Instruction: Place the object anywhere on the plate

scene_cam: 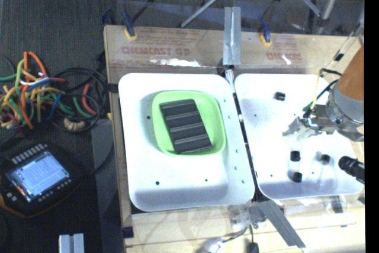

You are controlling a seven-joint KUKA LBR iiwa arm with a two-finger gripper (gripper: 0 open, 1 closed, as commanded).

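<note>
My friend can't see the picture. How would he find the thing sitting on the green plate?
Look at the left white bin. In its middle lies a green plate, and on that rests a dark grey ridged block. It is large, flat and rectangular, unlike the tiny black pieces in the right bin.

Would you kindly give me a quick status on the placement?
Gripper over right bin. Dark ridged block lying on green plate, left bin. Nothing blocking.

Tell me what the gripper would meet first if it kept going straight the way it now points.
Probably the bare floor of the right bin: the gripper points left and downward. Depth is unclear from this single view.
</note>
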